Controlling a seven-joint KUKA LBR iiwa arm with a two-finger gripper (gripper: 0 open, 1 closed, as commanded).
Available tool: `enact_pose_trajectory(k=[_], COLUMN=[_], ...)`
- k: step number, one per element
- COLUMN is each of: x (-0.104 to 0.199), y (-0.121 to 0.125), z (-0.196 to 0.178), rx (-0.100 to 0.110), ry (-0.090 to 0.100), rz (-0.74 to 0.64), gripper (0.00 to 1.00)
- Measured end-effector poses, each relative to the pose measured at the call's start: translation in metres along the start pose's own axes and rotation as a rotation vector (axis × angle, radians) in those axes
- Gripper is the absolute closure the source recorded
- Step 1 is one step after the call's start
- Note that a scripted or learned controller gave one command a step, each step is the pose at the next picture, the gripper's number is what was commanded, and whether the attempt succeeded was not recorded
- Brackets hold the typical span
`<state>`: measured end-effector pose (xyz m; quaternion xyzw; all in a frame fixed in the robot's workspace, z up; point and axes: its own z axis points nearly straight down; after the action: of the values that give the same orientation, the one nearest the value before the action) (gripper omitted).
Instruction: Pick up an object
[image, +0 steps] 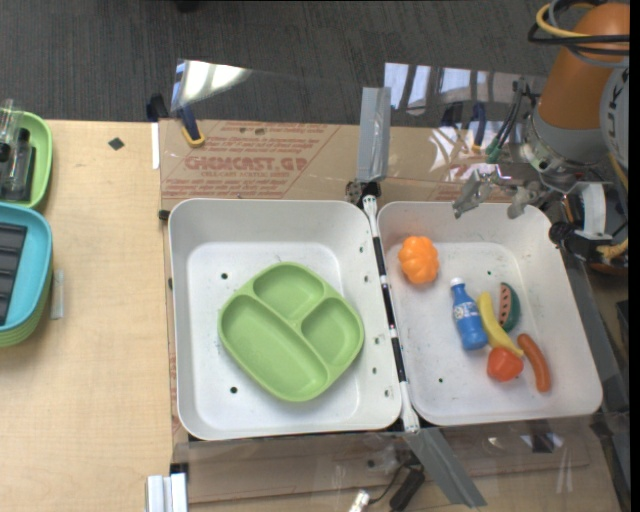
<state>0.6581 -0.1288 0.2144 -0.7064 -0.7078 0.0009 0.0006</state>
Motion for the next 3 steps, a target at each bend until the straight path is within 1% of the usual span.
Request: enact_pose_trajectory(k=[1,2,3], x=[-0.004,-0.012,-0.014], y=[-0.037,-0.09,-0.09], z=[0.114,0.123,0.114], rx=[-0.001,-0.001,-0.001], ry=[0.0,0.001,0.001], rz=[-0.097,-0.068,-0.062], gripper=[0.0,0.0,1.0])
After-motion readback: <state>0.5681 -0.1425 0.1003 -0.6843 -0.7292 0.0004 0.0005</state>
